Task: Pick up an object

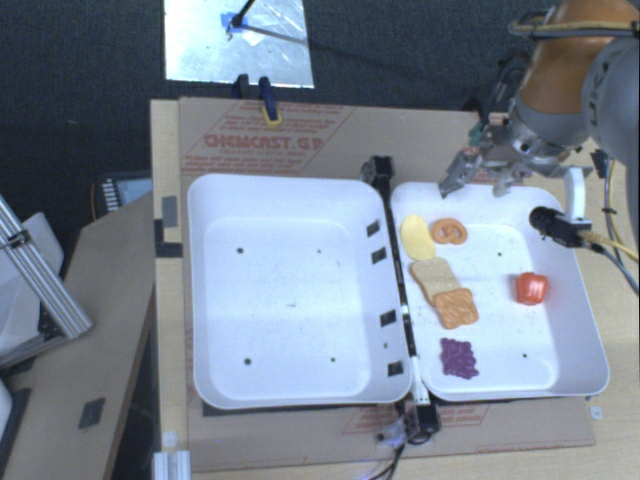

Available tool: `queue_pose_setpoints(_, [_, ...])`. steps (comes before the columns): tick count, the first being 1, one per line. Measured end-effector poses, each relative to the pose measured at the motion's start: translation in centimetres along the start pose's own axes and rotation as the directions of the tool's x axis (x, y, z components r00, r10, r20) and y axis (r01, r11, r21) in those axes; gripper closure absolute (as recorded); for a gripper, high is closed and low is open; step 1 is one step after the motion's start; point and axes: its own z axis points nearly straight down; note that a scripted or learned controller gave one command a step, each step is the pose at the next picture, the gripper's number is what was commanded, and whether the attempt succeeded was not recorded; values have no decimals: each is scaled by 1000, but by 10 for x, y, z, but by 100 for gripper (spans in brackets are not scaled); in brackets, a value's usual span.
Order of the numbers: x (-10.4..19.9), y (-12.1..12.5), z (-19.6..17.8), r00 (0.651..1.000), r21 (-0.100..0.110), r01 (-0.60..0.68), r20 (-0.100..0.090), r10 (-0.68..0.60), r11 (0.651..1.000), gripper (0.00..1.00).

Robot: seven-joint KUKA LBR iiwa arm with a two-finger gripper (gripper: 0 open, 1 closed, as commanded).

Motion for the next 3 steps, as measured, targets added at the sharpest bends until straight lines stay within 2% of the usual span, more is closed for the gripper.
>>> queue_pose_setpoints(1, [0,1,-12,1000,-4,3,0,-3,1000,100])
queue_pose_setpoints(2, [-6,-90,0,1000,6,-4,0,4,1000,100])
queue_pose_setpoints(3, [59,-88,-86,1000,-10,8,-2,-8,1000,100])
